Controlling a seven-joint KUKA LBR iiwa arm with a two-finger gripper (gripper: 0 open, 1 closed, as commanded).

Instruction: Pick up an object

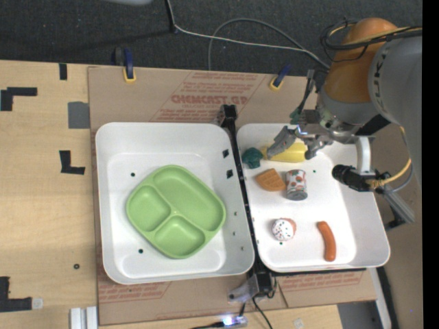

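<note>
The tool [296, 144] straddled a yellow banana [291, 154], fingers spread wide; the teal toy [252, 157] close at its left risked being knocked on closing.

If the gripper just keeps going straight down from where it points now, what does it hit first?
Most likely the yellow object: the gripper hangs right over it, fingers spread on either side. Height above it is unclear from this slanted view. The teal object lies to the side, off that line.

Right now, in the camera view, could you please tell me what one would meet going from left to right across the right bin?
Green toy → orange wedge → white dice-like ball → small can → sausage. The yellow piece under the claw overlaps several, so I leave it out.
</note>
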